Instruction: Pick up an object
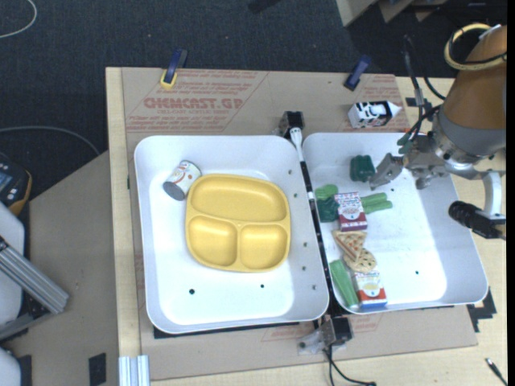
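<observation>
My gripper hangs over the upper part of the right bin, its two grey fingers spread open with nothing between them. A dark green block lies just left of the left finger. Along the bin's left side lie green pieces, a green pickle-like piece, a red and white carton, a waffle, a long green piece and a second small carton.
The left bin holds a yellow divided plate and a small tipped can at its upper left. A black and white cow toy sits on the bench behind the right bin. Blue clamps grip the board's far edge.
</observation>
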{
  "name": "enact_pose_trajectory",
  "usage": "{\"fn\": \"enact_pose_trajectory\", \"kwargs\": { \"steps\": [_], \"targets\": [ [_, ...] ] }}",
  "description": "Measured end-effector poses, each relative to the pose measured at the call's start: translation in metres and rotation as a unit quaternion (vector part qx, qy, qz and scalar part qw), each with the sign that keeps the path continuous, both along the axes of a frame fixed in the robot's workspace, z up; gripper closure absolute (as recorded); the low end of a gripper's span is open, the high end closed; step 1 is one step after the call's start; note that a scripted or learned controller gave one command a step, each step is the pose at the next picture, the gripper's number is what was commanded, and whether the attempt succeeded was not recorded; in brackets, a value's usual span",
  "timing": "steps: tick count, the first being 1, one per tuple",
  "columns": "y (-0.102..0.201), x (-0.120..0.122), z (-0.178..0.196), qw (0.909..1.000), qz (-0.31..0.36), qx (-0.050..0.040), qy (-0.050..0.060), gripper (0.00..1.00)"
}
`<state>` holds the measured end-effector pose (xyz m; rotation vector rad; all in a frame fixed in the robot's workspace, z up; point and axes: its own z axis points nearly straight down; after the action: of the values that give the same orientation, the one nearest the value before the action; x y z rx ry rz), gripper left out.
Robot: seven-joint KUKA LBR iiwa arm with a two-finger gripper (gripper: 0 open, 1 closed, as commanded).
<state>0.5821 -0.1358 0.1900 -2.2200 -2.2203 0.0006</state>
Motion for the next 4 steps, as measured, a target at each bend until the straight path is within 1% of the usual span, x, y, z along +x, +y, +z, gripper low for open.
{"fn": "enact_pose_trajectory", "kwargs": {
  "steps": [1,2,3,4],
  "targets": [
    [0.008,0.005,-0.056,1.0,0.0,0.0007,0.003,0.0],
    [0.008,0.01,-0.101,1.0,-0.001,-0.0005,-0.005,0.0],
    [0.006,0.011,-0.087,0.9999,-0.001,-0.0029,-0.01,1.0],
    [0.011,0.007,-0.04,1.0,0.001,-0.0013,-0.004,1.0]
  ]
}}
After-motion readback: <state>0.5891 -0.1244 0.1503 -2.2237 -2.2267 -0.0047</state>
